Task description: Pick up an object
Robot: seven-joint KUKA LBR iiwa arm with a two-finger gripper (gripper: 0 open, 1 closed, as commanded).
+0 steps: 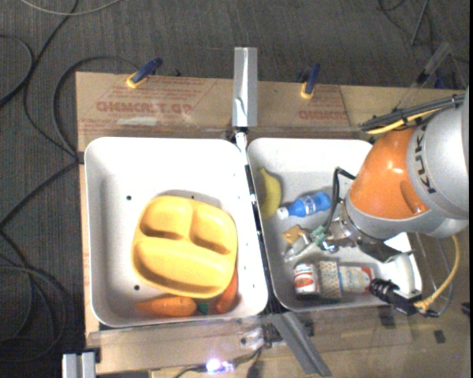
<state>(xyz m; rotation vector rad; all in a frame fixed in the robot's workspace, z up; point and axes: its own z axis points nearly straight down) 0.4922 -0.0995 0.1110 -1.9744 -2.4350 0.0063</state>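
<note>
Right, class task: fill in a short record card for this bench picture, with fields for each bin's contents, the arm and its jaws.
left bin: yellow divided tray lying on a carrot
right bin: banana, blue water bottle, labelled can on its side
arm: reaches in from the right, above the right bin
gripper: low over the small items in the middle of the right bin
jaws: state cannot be told
held object: none visible
</note>
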